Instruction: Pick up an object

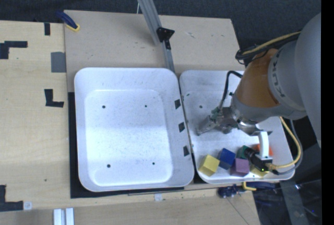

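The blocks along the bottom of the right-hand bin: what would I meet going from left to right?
Small yellow cube → small blue cube → small purple cube, all inside the shallow white right bin, below the gripper.

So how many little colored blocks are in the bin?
3 clearly: a yellow block, a blue block and a purple block, clustered at the near edge of the right bin. Something green peeks out beside them, and the arm may hide more.
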`<state>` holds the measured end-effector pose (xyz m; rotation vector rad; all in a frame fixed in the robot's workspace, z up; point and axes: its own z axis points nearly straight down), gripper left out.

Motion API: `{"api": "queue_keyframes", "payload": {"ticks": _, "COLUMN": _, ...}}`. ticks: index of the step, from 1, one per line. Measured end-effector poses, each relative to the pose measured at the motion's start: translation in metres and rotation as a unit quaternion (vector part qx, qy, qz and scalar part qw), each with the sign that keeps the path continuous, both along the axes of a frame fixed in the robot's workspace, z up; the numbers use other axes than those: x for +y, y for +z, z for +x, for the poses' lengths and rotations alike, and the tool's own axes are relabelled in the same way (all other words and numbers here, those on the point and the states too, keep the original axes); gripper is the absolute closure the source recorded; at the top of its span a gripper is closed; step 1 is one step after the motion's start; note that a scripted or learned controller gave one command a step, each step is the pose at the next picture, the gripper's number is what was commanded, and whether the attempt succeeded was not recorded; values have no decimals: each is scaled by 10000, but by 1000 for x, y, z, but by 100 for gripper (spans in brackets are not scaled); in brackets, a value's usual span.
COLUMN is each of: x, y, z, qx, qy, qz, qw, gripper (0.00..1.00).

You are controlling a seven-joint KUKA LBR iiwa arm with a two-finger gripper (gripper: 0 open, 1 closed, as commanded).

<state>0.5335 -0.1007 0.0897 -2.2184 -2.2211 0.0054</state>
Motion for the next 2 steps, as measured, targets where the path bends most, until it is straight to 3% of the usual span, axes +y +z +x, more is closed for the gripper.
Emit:
{"api": "queue_keyframes", "payload": {"ticks": 1, "x": 1, "y": 11, "z": 0, "qx": 1, "qy": 5, "qz": 12, "qw": 10000, "gripper": 100}}
{"api": "queue_keyframes", "payload": {"ticks": 2, "x": -5, "y": 71, "z": -2, "qx": -41, "qy": -3, "qz": -1, "qw": 10000, "gripper": 100}}
